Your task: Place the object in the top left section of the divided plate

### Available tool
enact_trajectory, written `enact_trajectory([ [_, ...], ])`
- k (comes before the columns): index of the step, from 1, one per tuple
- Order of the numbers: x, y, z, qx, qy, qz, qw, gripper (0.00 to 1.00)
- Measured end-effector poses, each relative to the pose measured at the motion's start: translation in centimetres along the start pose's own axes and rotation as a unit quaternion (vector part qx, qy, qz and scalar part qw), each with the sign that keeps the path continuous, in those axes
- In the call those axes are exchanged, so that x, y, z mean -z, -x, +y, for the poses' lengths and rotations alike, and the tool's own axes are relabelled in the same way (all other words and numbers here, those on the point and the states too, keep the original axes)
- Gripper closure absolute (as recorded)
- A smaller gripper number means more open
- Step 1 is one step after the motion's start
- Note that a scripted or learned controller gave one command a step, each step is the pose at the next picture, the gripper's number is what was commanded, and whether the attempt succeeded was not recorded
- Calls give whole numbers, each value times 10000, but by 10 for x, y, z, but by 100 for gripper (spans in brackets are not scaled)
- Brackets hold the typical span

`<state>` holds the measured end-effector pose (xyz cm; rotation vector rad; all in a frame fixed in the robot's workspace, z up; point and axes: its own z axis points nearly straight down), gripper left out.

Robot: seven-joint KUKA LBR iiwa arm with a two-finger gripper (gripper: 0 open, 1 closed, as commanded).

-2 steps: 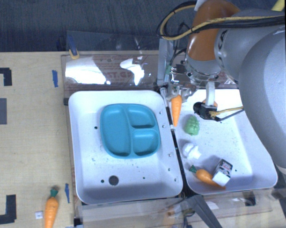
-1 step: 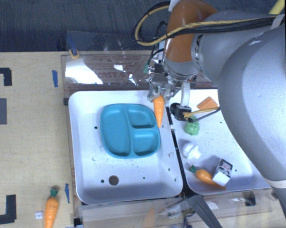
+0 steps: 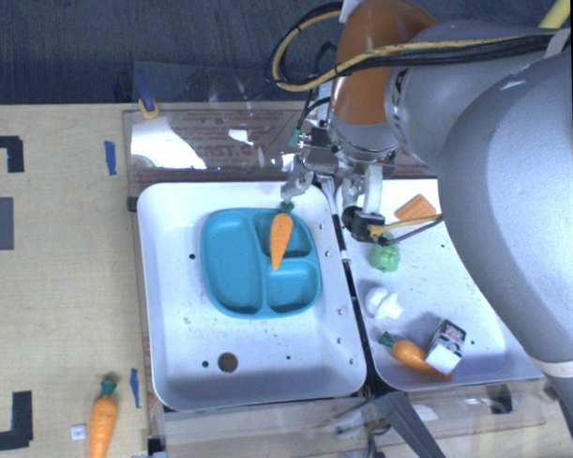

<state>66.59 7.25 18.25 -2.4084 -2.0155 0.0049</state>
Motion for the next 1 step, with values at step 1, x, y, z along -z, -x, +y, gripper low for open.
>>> enact_trajectory([
  [1, 9, 0, 0, 9, -4, -7, 10000, 100],
])
